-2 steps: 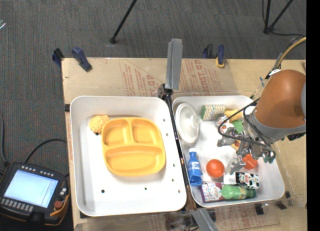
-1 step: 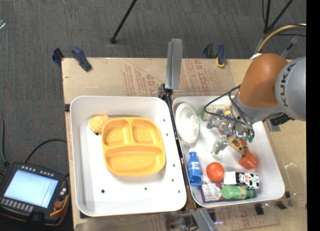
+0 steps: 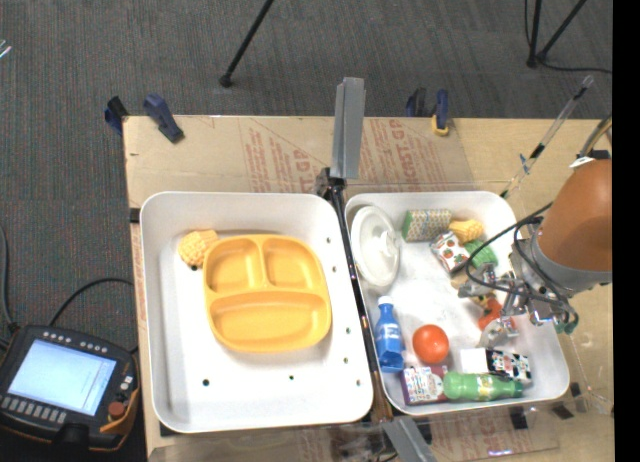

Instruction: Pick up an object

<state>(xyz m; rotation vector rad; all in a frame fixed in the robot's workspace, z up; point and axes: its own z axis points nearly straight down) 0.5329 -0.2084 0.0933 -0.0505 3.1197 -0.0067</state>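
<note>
A divided tray (image 3: pixel 267 300) lies in the left bin (image 3: pixel 165 350); a tomato (image 3: pixel 431 343) lies in the right bin (image 3: pixel 425 197).

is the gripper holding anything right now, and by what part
Cannot be told. The gripper sits low over the right bin, beside an orange-red item, but any grasp is hidden.

Orange band (image 3: pixel 590 212) — grey wrist (image 3: pixel 556 268)

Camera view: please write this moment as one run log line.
phase: reaching | tool: low over right bin, near its right side | nearest: tomato, milk carton | left bin: yellow tray | grasp: not confirmed
</note>
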